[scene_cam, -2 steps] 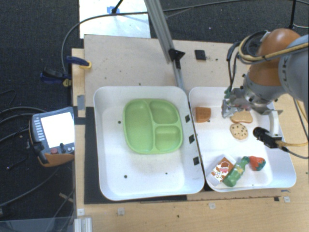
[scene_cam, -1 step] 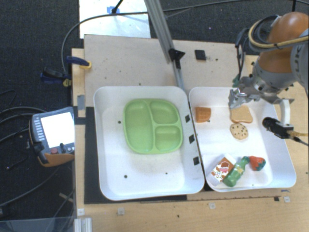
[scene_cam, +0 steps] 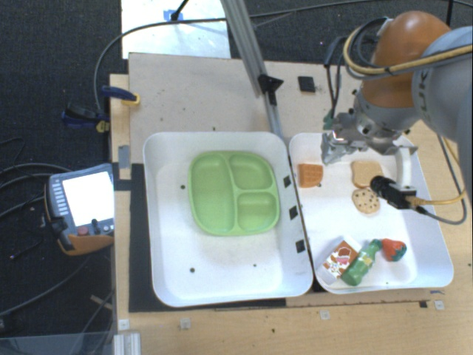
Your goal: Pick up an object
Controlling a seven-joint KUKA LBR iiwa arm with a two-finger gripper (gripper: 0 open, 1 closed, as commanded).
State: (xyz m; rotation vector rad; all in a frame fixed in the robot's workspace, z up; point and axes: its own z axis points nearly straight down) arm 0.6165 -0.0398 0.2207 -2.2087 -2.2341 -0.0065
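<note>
The gripper [scene_cam: 334, 152] hangs low over the right bin [scene_cam: 432, 268], near that bin's far left corner, and whether it is released or clenched cannot be told from this slanted overhead view; nothing can be made out between its tips. The grey arm [scene_cam: 443, 72] with its orange band [scene_cam: 405, 46] comes in from the right, above the bin's far edge. Taking the right bin as the landmark: an orange toast-like square [scene_cam: 310, 174] lies on its floor near the left wall, just below and to the left of the gripper, close to it but seemingly apart. A tan bread slice [scene_cam: 365, 172] lies toward the middle of the bin's far half, and a round speckled cookie [scene_cam: 366, 200] sits just in front of it. In the bin's near part lie a small red and white carton [scene_cam: 340, 260], a green bottle [scene_cam: 361, 264] touching the carton's right side, and a red strawberry-like piece [scene_cam: 394, 249] at the bottle's far end. The left bin [scene_cam: 166, 272] adjoins the right bin along its left wall, and a green divided plate [scene_cam: 234, 192] rests flat in it. Well to the left of both bins, off the bench, a handheld control pad [scene_cam: 85, 207] with a bright screen lies on the dark floor.
</note>
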